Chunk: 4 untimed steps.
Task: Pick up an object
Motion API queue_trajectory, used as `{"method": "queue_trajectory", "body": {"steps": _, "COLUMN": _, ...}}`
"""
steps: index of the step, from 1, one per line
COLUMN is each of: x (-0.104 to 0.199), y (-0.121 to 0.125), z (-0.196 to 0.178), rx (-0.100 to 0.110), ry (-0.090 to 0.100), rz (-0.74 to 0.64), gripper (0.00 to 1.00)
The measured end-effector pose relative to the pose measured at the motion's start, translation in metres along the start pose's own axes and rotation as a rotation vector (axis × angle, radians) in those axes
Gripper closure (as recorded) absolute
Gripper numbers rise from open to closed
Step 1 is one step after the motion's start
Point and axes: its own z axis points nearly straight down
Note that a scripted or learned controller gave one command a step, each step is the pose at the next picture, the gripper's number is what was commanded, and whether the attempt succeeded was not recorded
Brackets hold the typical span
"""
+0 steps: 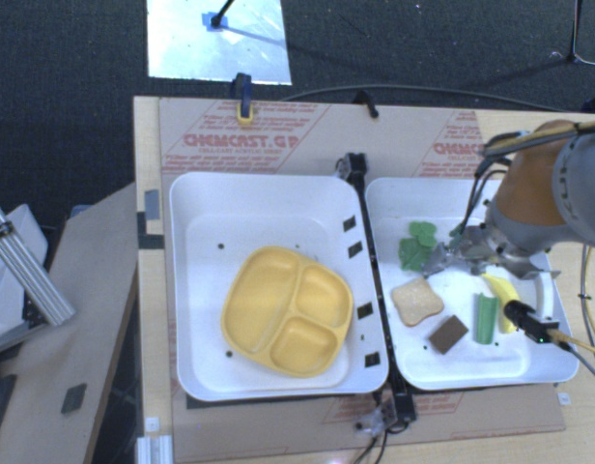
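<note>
Our gripper [442, 259] hovered low in the right bin [394, 351], touching the green leafy toy [416, 244]; we could not tell its opening. We judged that centring over the toy before closing would serve best.
</note>
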Motion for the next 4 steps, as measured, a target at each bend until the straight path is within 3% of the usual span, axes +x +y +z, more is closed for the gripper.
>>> {"method": "queue_trajectory", "body": {"steps": 1, "x": -0.001, "y": 0.002, "z": -0.014, "rx": -0.006, "ry": -0.002, "rz": 0.0, "gripper": 1.0}}
{"method": "queue_trajectory", "body": {"steps": 4, "x": -0.014, "y": 0.005, "z": -0.148, "rx": -0.008, "ry": -0.002, "rz": -0.002, "gripper": 1.0}}
